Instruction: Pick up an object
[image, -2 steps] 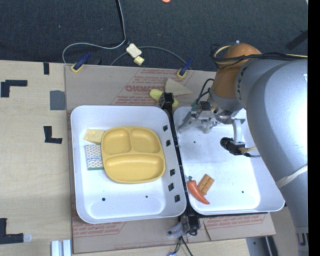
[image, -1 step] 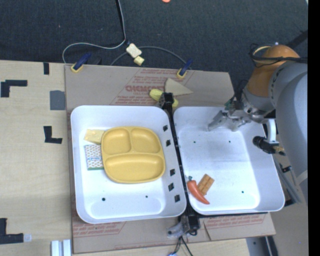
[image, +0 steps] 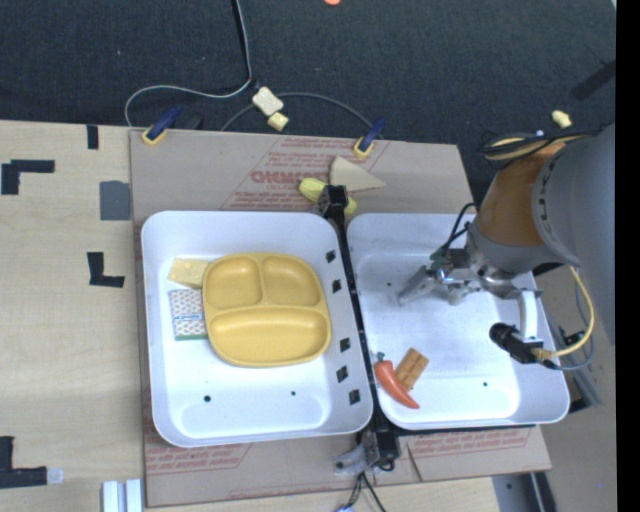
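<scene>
The grey arm (image: 570, 215) with its orange band (image: 512, 205) is reaching in from the right and hanging over the right bin (image: 500, 405). Its gripper (image: 425, 283) is sitting low above the far left part of that bin's floor, pointing left. One grey finger (image: 412, 290) is sticking out toward the bin's middle wall, but whether the fingers are spread or pressed together cannot be told from this slanted view, and nothing is showing between them.

Well apart from the gripper, at the near left corner of the right bin, a red pepper-like piece (image: 393, 386) is lying at an angle, with a small tan block (image: 410, 367) touching it on its far right side.

The left bin (image: 240, 418) is holding a yellow divided plate (image: 266, 308), which is lying flat near the bin's centre. A pale yellow wedge (image: 187, 271) and a small patterned card (image: 186, 312) are lying just beside the plate's left edge, partly tucked against it.

Both bins are resting on a brown cardboard sheet (image: 420, 165), held by blue-and-yellow clamps (image: 161, 124) at its far edge.
</scene>
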